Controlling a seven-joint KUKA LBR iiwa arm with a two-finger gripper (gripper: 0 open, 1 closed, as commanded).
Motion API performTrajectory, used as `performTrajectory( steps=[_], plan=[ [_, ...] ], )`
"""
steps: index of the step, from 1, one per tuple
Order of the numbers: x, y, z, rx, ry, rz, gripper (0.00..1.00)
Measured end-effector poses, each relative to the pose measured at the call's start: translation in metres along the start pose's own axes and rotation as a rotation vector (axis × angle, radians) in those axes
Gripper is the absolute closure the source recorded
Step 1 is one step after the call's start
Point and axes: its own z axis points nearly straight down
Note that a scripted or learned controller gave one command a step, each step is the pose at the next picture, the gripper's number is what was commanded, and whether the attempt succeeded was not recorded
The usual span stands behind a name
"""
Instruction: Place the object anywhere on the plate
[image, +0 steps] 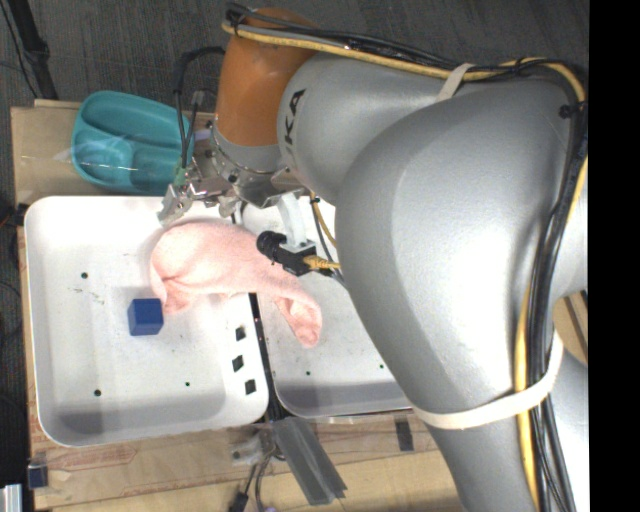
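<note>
A small blue cube (145, 316) lies on the floor of the left bin (60, 380), left of centre. A crumpled pink cloth (215, 265) sprawls from that bin's upper middle across the divider into the right bin (340, 385). My gripper (198, 198) hangs at the left bin's back edge, directly above the cloth's upper rim and well up and right of the cube. A teal, dish-like plastic item (120, 140) sits beyond the left bin's back left corner, just left of the gripper. No plate is plainly recognisable otherwise.
The arm's big grey body (450, 230) covers most of the right bin and the view's right half. Black cable connectors (285, 250) hang over the cloth. Bare white floor lies around the cube in the left bin's front part.
</note>
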Motion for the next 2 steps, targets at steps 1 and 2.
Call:
performTrajectory(
  steps=[1, 2],
  plan=[
    [0.031, -0.111, 0.002, 0.006, 0.000, 0.396, 0.00],
    [0.065, -0.163, 0.052, 0.006, -0.001, 0.465, 0.00]
  ],
)
